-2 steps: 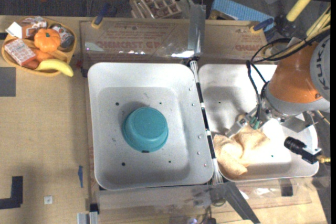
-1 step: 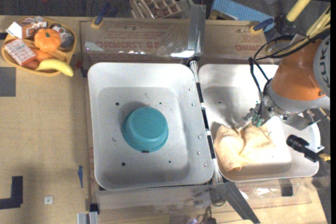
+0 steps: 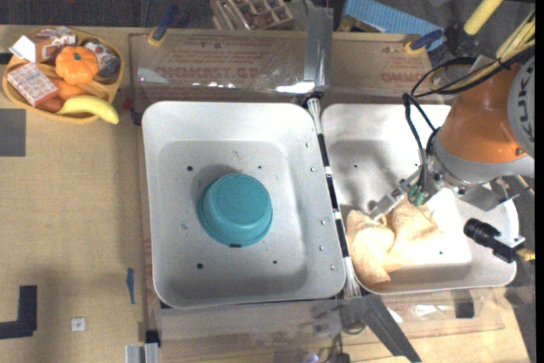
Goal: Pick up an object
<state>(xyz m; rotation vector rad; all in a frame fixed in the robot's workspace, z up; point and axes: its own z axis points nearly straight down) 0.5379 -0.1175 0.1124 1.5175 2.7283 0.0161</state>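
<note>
Reaching Into the Right Bin: Gripper Down at a Tan Object

Starting at the near edge of the bench (image 3: pixel 68 251), the wooden surface is bare brown apart from a few small dark marks at the lower left. Just beyond sit two shallow white bins side by side, their inner rims touching. The left bin (image 3: pixel 170 268) holds one teal bowl (image 3: pixel 236 209), upside down near the middle of the bin floor and clear of every wall.

The right bin (image 3: pixel 357 132) holds a tan, crumpled-looking object (image 3: pixel 387 242) in its near left part, lying against the near wall. What the object is made of cannot be told. The gripper (image 3: pixel 416 196) is lowered to the far upper edge of this object, at or just above it. Contact cannot be confirmed, and whether anything is held cannot be told.

Above the gripper rises the arm, its orange band (image 3: pixel 480 127) prominent at the right, with black cables (image 3: pixel 416 110) looping beside it over the right bin.

Behind both bins stands a low cardboard wall (image 3: pixel 221 59) with clear plastic sheeting over its middle. At the far left of the bench rests a shallow basket (image 3: pixel 17 89) of toy food, including an orange pumpkin (image 3: pixel 76 64) and a yellow banana (image 3: pixel 89 106). Farther back lies dark flooring with boxes and clutter.
</note>
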